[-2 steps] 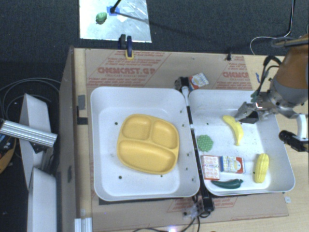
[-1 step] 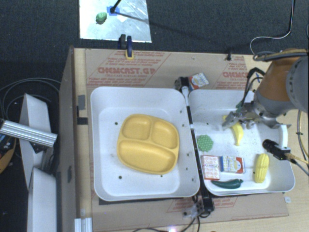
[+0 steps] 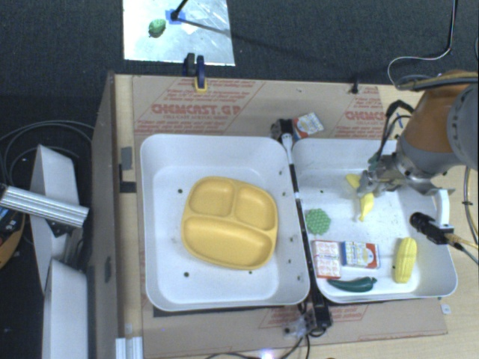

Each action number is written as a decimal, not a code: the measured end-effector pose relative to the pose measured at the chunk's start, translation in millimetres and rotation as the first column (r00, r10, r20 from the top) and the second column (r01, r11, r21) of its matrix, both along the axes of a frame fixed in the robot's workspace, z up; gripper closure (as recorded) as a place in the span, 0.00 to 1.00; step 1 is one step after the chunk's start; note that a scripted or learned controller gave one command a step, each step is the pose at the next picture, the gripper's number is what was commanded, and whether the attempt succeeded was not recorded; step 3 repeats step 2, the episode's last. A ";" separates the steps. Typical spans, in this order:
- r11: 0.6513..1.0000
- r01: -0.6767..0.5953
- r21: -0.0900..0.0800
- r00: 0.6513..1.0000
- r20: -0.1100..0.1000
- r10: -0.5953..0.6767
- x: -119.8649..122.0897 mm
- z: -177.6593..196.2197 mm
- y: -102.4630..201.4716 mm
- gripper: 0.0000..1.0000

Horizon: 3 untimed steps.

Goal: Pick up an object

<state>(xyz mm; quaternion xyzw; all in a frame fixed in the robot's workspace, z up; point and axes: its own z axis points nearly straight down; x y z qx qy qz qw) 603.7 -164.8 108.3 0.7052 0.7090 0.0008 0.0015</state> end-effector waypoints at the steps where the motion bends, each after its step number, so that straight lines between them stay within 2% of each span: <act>1: 1.000 0.002 -0.001 1.000 -0.017 -0.002 44.4 -20.9 55.2 1.00; 2: 1.000 0.000 0.001 1.000 0.002 0.000 8.3 77.4 102.8 1.00; 3: 1.000 0.000 0.001 1.000 0.002 0.000 8.3 77.4 102.8 1.00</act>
